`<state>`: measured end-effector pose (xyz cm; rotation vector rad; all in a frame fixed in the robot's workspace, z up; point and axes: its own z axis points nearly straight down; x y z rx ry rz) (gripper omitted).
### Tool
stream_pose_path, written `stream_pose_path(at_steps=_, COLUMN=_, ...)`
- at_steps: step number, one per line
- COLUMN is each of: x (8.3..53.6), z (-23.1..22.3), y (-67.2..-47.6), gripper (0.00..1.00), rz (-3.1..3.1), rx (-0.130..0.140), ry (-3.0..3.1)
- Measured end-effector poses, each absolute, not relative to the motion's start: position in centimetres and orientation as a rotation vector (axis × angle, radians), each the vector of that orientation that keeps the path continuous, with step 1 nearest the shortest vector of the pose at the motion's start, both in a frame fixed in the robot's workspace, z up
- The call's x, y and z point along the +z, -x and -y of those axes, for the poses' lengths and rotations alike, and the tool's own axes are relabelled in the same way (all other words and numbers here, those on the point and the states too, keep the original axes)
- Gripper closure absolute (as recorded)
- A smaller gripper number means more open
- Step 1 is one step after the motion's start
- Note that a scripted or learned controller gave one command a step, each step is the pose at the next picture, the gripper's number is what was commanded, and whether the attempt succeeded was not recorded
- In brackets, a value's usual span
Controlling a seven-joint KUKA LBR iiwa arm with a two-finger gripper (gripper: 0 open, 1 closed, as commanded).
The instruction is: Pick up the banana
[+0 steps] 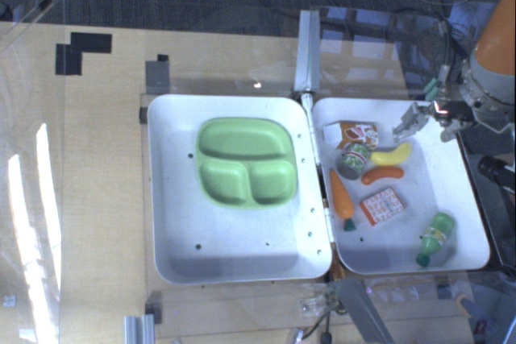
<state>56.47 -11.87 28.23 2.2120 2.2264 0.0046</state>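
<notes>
The yellow banana (391, 155) lies in the right bin (468, 197), near its back, just above an orange-red sausage (381, 175). My gripper (426, 126) hangs over the bin's back right part, a little above and to the right of the banana. Its fingers stand apart, one fingertip (405, 124) close over the banana's right end, and nothing sits between them. The arm's orange band (493, 52) shows at the right edge.
Also in the right bin are a small can (352, 163), a printed packet (358, 132), a carrot (341, 197), a red box (382, 206) and a green bottle (434, 238). A green divided tray (246, 161) sits in the left bin (185, 246).
</notes>
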Motion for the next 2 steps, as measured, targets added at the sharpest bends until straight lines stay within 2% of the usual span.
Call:
stream_pose_path(at_steps=1, x=16.2, z=14.5, y=-62.5, gripper=0.0, rz=-2.316, rx=0.003, ry=-2.118)
stream_pose_path(at_steps=2, x=8.8, z=17.8, y=-62.3, gripper=0.0, rz=-2.217, rx=0.008, ry=-2.216)
